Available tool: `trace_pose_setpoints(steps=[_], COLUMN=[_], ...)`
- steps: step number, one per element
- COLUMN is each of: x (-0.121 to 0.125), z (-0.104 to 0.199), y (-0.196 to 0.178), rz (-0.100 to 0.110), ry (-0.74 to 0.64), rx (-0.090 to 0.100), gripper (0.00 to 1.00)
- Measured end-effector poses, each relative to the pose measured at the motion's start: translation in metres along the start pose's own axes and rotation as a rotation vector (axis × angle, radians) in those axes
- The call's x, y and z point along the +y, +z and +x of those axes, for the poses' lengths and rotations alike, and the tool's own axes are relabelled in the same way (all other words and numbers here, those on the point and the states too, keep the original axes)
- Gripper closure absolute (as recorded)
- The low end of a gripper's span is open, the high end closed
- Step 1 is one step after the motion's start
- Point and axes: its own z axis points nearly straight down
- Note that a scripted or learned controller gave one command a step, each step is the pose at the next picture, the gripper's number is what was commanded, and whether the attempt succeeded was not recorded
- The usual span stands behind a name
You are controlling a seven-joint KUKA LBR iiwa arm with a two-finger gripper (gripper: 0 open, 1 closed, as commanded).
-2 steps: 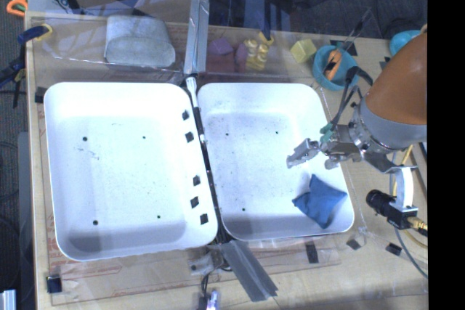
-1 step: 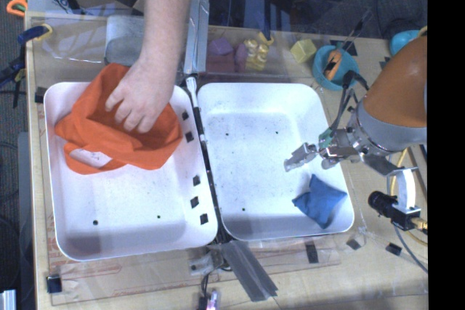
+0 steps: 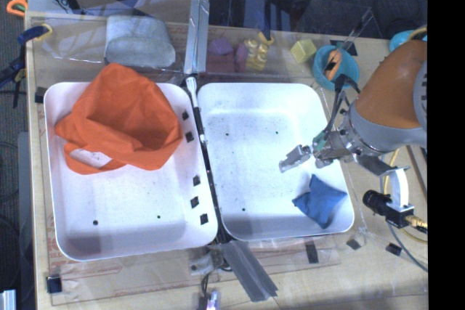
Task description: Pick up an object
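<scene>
Blue cloth (image 3: 320, 201) is seen lying crumpled just below the gripper (image 3: 293, 158), inside the right bin (image 3: 254, 149). Nothing is held between the fingers, which are spread apart.

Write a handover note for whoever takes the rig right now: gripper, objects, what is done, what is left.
Gripper: over the right white bin, above its middle-right floor, nothing between its fingers; whether they are open or shut is unclear.
Objects: crumpled blue cloth piece in the right bin's near right corner, just below the gripper, apart from it. Large orange fabric bag in the left white bin, filling its far half.
Done: nothing picked up.
Left: the whole pick; the blue cloth looks like the nearest target.
</scene>
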Motion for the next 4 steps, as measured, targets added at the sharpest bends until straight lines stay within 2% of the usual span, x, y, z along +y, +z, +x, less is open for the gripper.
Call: trace_pose_setpoints(steps=[1, 2, 3, 4], x=[0.000, 0.006, 0.006, 0.063], z=[-0.001, 0.000, 0.000, 0.014], y=[0.000, 0.009, 0.028, 0.128], rz=[-0.002, 0.001, -0.001, -0.002], ry=[0.021, -0.097, -0.135, -0.116], rx=[-0.001, 0.002, 0.000, -0.002], gripper=[0.00, 0.00, 0.00, 0.00])
